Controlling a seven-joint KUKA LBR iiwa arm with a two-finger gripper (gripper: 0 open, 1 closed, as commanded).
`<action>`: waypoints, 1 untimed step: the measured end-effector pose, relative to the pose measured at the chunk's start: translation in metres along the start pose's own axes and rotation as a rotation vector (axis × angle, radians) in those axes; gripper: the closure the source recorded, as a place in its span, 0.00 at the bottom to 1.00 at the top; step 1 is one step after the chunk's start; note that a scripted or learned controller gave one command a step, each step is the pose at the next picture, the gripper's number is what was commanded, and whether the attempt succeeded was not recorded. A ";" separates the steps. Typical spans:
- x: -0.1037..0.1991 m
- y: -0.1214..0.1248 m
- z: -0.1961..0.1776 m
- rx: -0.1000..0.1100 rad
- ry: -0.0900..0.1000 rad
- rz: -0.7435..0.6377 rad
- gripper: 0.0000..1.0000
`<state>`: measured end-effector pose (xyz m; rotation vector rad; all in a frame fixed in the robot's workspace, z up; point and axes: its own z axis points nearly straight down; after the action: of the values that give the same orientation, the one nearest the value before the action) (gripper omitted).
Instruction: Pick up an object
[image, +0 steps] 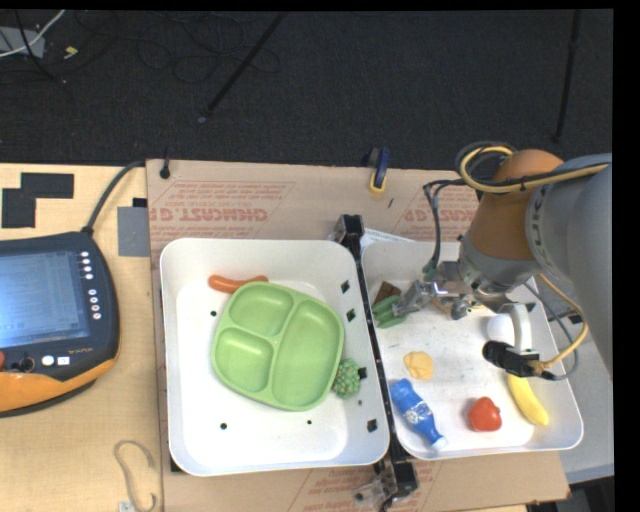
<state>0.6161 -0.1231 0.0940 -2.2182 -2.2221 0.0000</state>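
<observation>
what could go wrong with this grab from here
The gripper sits low at the right bin's left wall, by a green item and a brown one crowded together, so it may pinch both or neither. The divider is close, so a finger could catch on it.

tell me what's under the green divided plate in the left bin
An orange carrot-like piece pokes out from behind the green divided plastic plate's upper left edge, and a green bumpy ball sits at its lower right edge. Anything beneath the plate is covered.
</observation>
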 end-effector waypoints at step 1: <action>-0.002 0.001 -0.012 -0.004 -0.002 0.002 1.00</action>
<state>0.6168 -0.1249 0.1062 -2.2231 -2.2235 -0.0019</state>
